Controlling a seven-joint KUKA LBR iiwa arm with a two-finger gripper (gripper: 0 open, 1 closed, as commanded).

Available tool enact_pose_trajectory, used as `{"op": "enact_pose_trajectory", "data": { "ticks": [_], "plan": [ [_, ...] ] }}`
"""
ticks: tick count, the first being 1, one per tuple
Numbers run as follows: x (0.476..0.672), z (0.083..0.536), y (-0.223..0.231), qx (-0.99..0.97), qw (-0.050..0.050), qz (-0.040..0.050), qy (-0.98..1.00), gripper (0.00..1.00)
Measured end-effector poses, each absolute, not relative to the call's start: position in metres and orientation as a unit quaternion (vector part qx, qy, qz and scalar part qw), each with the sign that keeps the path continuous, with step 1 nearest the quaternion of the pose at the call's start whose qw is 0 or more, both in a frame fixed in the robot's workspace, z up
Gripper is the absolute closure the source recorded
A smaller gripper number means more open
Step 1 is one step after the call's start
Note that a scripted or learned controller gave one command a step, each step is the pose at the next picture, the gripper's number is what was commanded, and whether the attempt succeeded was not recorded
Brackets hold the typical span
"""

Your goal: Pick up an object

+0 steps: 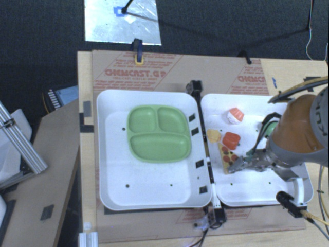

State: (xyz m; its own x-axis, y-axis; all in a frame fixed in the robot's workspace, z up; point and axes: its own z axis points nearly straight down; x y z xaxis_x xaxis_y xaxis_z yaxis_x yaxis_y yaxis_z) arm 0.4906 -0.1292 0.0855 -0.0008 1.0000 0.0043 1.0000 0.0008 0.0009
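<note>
The right bin (257,192) holds several small toy foods. An orange-and-white piece (235,115) lies near the bin's back. A yellow piece (214,136) and a red block (231,139) sit by the left wall. A pizza-like slice (225,157) lies just in front of the red block. A green object (268,128) shows beside the arm. My gripper (235,166) is low in this bin, its tip at the slice's near end and touching or almost touching it. I see nothing lifted.
A green divided plate (158,134) rests in the left bin (113,189). A black divider with clips (203,153) runs between the bins. The arm's orange band (298,130) hangs over the right bin's right side.
</note>
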Motion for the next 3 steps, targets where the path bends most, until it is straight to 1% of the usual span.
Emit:
{"op": "enact_pose_trajectory", "data": {
  "ticks": [1, 2, 3],
  "plan": [
    [0.493, 0.099, -0.129, -0.706, -0.001, -0.0040, -0.708, 1.00],
    [0.500, 0.157, -0.121, -0.705, -0.002, -0.0016, -0.709, 1.00],
    [0.495, 0.216, -0.116, -0.705, -0.003, -0.0023, -0.709, 1.00]
  ]
}}
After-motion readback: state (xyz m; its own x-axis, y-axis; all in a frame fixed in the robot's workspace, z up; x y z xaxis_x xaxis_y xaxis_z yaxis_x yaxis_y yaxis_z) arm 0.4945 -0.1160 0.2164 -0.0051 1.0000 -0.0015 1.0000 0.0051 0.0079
